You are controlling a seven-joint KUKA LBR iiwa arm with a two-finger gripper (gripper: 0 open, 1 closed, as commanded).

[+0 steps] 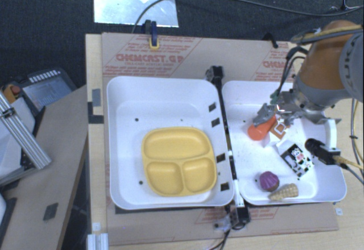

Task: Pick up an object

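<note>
**A:** Gripper position?
**B:** Gripper (272,113) sits over the middle of the right bin (242,95), with the arm coming in from the right. Spread or pressed together: cannot tell from this slant.

**A:** Closest thing to it?
**B:** Orange object (258,131), just to the near-left of the gripper, on the bin floor. Whether they touch, I cannot tell.

**A:** What crowds it?
**B:** Small white-and-orange box (279,132) right against the orange object's right side, under the gripper. Black-and-white patterned block (296,159) lies near-right of that, tilted. Nearer still, a purple lump (269,180) with a tan cone (284,191) lying just beside it, by the bin's near wall.

**A:** Left bin?
**B:** Left bin (128,104) holds a yellow divided tray (178,161), lying flat toward the near side, well apart from the gripper.
</note>
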